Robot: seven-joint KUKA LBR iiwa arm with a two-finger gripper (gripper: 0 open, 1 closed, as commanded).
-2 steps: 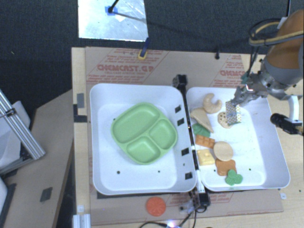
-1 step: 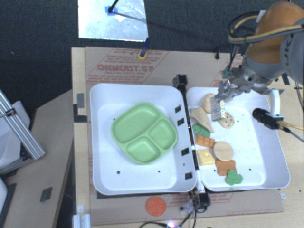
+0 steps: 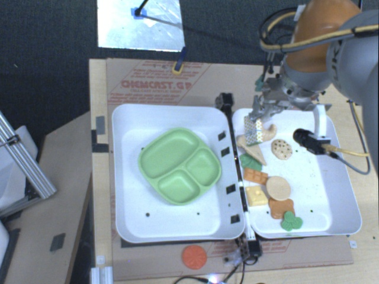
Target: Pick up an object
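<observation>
Gripper [image 3: 254,136]: low over the back-left part of the right bin [image 3: 340,185]. Whether it is spread or closed cannot be told from this angle, and nothing is seen held in it. Its tip is at or just above a pale piece [image 3: 268,132] and the top of a tan wedge [image 3: 251,151]; contact cannot be told.

Right bin, contents, all lying loose on the floor:
- pale piece, just right of the gripper tip;
- tan wedge with a green edge, just in front of the tip, against the bin's left wall;
- cookie [image 3: 282,149], round with dark chips, right of the wedge, apart from it;
- waffle [image 3: 255,175], orange, in front of the wedge;
- cheese [image 3: 256,195], a yellow block in front of the waffle;
- disc [image 3: 278,188], tan, beside the cheese, touching or nearly so;
- brown piece [image 3: 281,207], in front of the disc;
- green piece [image 3: 291,222], at the brown piece's front edge.

Left bin [image 3: 127,218]: one green divided plate [image 3: 179,166], near the middle.

Bench [image 3: 65,158]: orange cap [image 3: 194,256] in front of the bins.
</observation>
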